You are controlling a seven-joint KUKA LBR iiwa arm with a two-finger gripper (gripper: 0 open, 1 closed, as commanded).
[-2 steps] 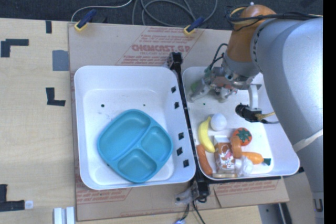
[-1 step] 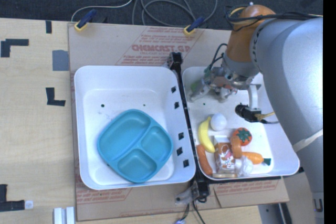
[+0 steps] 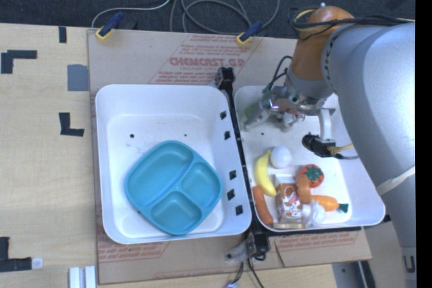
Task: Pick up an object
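Note:
My gripper (image 3: pixel 275 112) hangs over the far part of the right bin (image 3: pixel 368 202), above bare white floor. Nearer the front of that bin lie a yellow banana (image 3: pixel 263 173), a white ball (image 3: pixel 280 158), a red-orange tomato-like toy (image 3: pixel 311 176), an orange carrot (image 3: pixel 326 202), a reddish sausage (image 3: pixel 262 206) and a small printed packet (image 3: pixel 289 203). The white ball is the closest of these to the gripper, a short way toward the front. Nothing is seen held in the gripper.
The left bin (image 3: pixel 111 111) holds a blue divided plate (image 3: pixel 174 187) in its front half. A black divider (image 3: pixel 233 138) runs between the two bins. The grey arm (image 3: pixel 371 84) covers the right bin's right side. Cables loop on the dark floor behind the bench.

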